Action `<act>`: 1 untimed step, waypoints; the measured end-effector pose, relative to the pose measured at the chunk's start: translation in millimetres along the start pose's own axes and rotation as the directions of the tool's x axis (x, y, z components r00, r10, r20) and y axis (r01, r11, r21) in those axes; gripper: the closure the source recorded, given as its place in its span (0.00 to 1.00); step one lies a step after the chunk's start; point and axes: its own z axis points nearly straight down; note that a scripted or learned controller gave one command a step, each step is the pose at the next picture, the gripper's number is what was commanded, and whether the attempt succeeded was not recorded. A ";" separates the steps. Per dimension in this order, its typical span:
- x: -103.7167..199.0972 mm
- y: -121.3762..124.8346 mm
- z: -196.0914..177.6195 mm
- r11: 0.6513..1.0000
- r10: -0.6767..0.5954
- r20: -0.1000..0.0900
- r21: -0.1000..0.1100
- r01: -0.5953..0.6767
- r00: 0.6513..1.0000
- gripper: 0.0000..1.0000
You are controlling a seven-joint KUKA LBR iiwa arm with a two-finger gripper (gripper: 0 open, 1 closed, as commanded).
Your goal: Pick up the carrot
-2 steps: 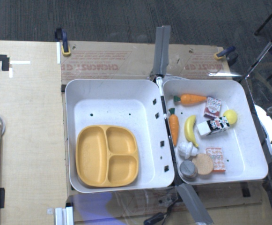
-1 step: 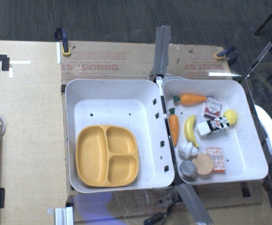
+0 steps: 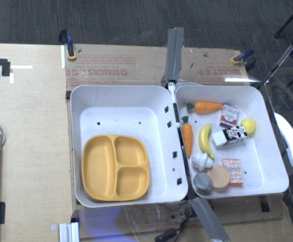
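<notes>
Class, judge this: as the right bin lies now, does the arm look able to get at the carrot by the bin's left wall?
Probably yes, from above: the carrot lies uncovered. The bin wall on one side and the banana on the other leave little finger room.

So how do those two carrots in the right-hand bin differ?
The upper carrot lies crosswise near the bin's far wall; the lower carrot lies lengthwise against the divider. The upper one looks plumper, the lower one slimmer, beside the banana. Both are orange with green tops.
</notes>
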 end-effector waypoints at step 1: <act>23.6 8.8 7.2 0.982 -0.186 -0.006 -0.003 0.186 0.982 1.00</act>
